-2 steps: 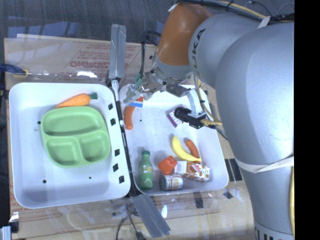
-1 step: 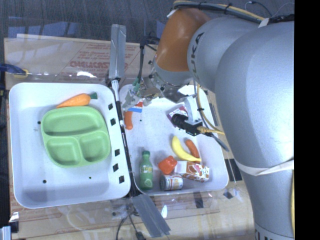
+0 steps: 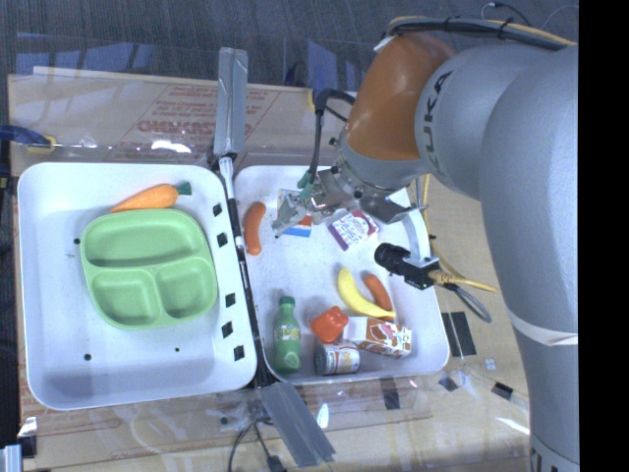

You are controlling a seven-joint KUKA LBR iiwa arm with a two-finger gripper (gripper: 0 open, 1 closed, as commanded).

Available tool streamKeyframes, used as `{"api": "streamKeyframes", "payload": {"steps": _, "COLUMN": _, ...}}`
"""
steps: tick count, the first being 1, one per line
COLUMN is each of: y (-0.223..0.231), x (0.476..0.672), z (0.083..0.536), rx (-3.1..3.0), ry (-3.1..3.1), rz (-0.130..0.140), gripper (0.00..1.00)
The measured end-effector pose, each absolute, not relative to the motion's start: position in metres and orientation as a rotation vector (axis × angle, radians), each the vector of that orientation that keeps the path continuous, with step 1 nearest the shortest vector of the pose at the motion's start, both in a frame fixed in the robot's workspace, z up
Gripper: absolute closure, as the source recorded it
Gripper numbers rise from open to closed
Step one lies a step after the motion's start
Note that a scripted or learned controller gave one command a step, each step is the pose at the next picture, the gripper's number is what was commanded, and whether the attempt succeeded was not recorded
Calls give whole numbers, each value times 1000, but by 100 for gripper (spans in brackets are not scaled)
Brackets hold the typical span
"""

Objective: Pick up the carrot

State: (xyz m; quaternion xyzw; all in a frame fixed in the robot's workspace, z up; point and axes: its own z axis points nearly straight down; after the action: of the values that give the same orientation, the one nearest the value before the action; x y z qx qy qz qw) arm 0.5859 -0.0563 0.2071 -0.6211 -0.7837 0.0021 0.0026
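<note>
Carrot beside tray (arm perhaps "KUKA")

The carrot is orange with a green tip. The tray under it is pale green, in a white bin. The second bin is white too. In it, the sausage is orange-red, the bottle green with a yellowish label, the banana yellow, the pepper red-orange. The carton is white and dark red, the can pale with a red band. A packet looks purple and white, though blurred. The arm is grey with an orange band. The gripper is silvery.
</note>
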Motion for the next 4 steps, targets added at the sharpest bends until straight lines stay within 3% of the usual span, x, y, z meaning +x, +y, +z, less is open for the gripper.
{"api": "streamKeyframes", "payload": {"steps": 1, "y": -56, "x": 586, "z": 207, "rx": -1948, "ry": -2458, "rz": 6, "gripper": 0}}
{"api": "streamKeyframes", "payload": {"steps": 2, "y": -127, "x": 597, "z": 315, "rx": -1724, "ry": -2626, "rz": 3, "gripper": 0}}
{"api": "streamKeyframes", "payload": {"steps": 3, "y": -137, "x": 635, "z": 193, "rx": -1200, "ry": -2898, "rz": 3, "gripper": 0}}
{"api": "streamKeyframes", "payload": {"steps": 4, "y": -133, "x": 641, "z": 209, "rx": -1070, "ry": -2952, "rz": 2, "gripper": 0}}
